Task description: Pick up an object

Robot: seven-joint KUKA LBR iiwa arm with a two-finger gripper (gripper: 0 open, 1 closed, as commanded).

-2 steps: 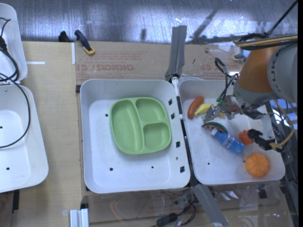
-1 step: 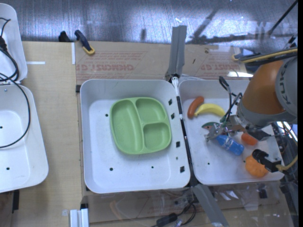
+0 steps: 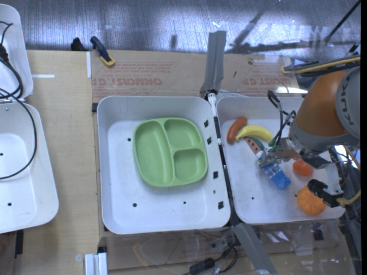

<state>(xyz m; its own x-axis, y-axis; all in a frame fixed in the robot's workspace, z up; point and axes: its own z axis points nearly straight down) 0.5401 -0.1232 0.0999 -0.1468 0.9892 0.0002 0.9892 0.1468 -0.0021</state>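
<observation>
The gripper [image 3: 267, 155] hangs low over the right bin [image 3: 250, 195], at the end of the grey arm [image 3: 324, 109] that reaches in from the right. Its tip is a cluster of small dark and coloured parts. I cannot tell whether the fingers are spread or pressed together, nor whether anything sits between them.

A blue object [image 3: 280, 180] lies just beside the tip on its near side, but whether the two touch is unclear. A banana [image 3: 255, 133] lies just on the far side of the tip. An orange-red piece [image 3: 235, 128] rests against the banana's left end, close to the bin's left wall. A small orange lump [image 3: 302, 167] sits right of the blue object, partly hidden under the robot. A larger orange lump [image 3: 310, 203] lies nearer, by the bin's near right corner, and is also partly covered.

The left bin [image 3: 114, 176] holds a green divided plate [image 3: 170, 151] with three compartments.

The brown cardboard [image 3: 143, 76] on the tabletop carries red print that runs upside down and is too blurred to read surely. Dark letters on the arm's grey shell are cut off at the right edge.

At the far left a white tub [image 3: 26, 202] is cut off by the frame, with a black cable [image 3: 33, 132] looping over it. A blue and yellow clamp [image 3: 102, 51] lies at the tabletop's far edge.
</observation>
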